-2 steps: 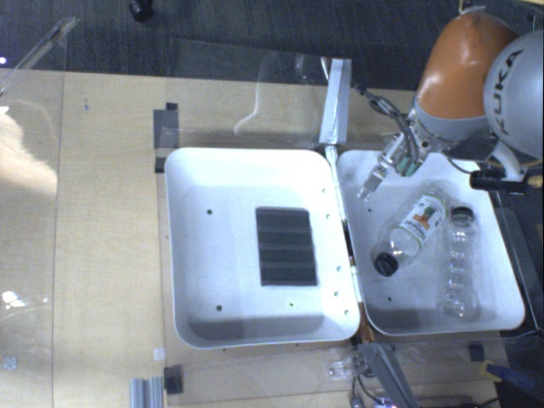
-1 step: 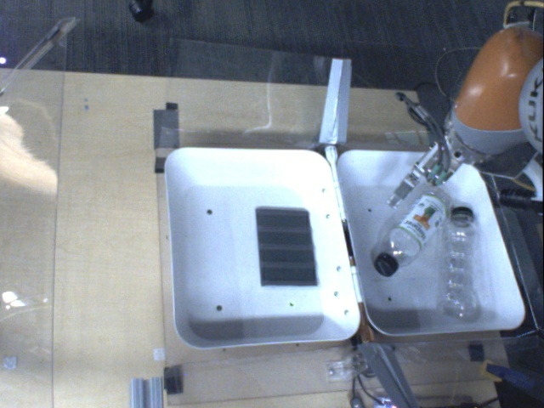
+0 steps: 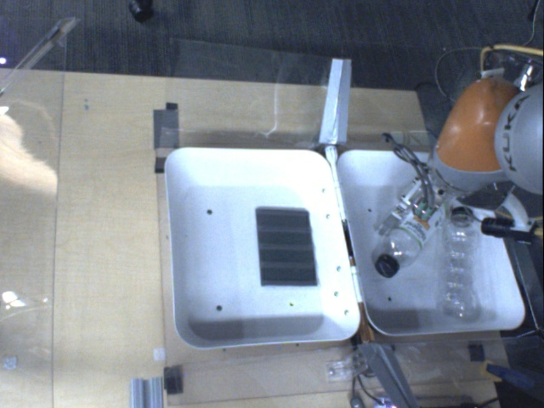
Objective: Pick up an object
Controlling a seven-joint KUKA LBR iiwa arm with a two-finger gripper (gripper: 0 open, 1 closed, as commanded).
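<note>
A clear plastic bottle with a dark cap (image 3: 399, 249) lies in the right bin (image 3: 374, 308), tilted so that the cap points toward the bin's lower left and its body runs up and to the right. The claw (image 3: 422, 204) sits right at the bottle's upper end, low in the bin, but whether its fingers are spread or closed — or have any hold on the bottle — cannot be told from this slanted view, since the metal parts and the clear plastic blur together there. Above the claw, the grey arm with its orange band (image 3: 474, 130) reaches in from the right.

A second clear bottle (image 3: 460, 270) lies just beside the first, nearer the bin's right wall, running roughly top to bottom; it is faint against the white floor.

The left bin (image 3: 195, 228) holds a dark ribbed rectangular object (image 3: 286, 246) lying flat near its middle — well apart from both bottles. The two bins stand side by side on the light wooden desk (image 3: 93, 253), touching along their shared edge.
</note>
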